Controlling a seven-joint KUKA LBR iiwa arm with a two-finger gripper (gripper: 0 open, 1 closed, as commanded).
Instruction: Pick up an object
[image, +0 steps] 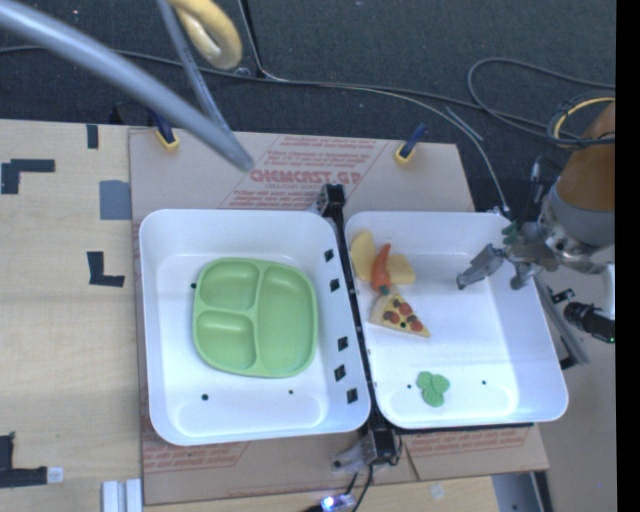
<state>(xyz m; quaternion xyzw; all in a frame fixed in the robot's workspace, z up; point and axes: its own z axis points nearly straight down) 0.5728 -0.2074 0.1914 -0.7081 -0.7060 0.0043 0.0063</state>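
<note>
White bins; approach step, nothing grasped.
Gripper (497, 268) spread, empty, over right bin (520, 400); next: descend onto pizza (400, 316).

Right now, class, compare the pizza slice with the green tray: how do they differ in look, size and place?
The pizza slice is a small tan wedge with dark toppings; the green tray is a far larger, plain green, rounded rectangle with compartments. The pizza slice lies in the right bin beside other small food pieces; the green tray sits alone in the left bin. Both lie flat, apart from the gripper.
</note>
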